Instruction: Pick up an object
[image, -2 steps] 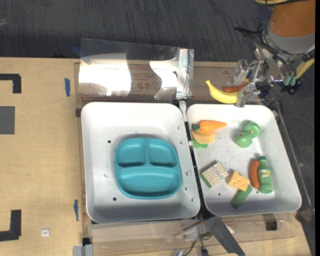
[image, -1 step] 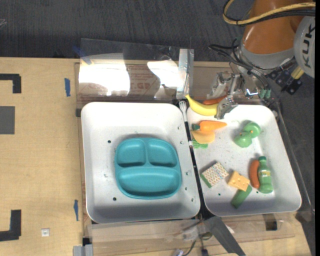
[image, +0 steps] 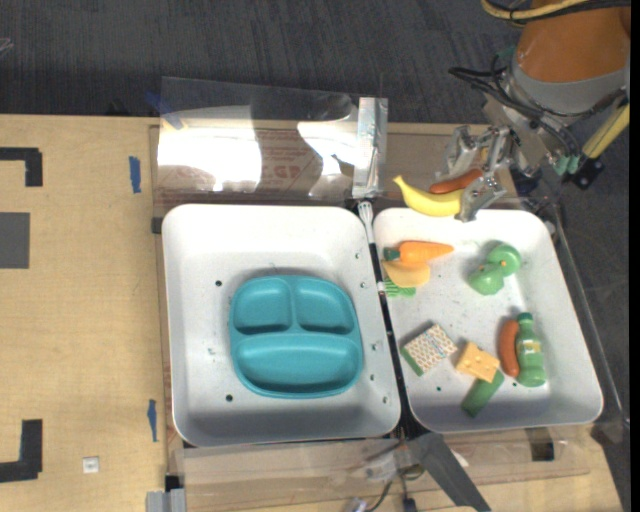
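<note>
- The gripper (image: 478, 185) hangs over the far rim of the right bin (image: 575, 290); an orange-red piece (image: 455, 183) sits between its fingers, so it appears closed on that piece, though the view is cluttered there.
- The held piece looks like small toy food, probably light, stiff and smooth plastic; I judge it could slip if pinched near one end, so the middle is the safer hold.
- Just beside it lies a banana (image: 428, 198), on the bin's rim.
- Further in: a carrot (image: 420, 252), a green pear-like toy (image: 494, 267); the left bin (image: 190, 300) holds a teal tray (image: 295, 333).
</note>
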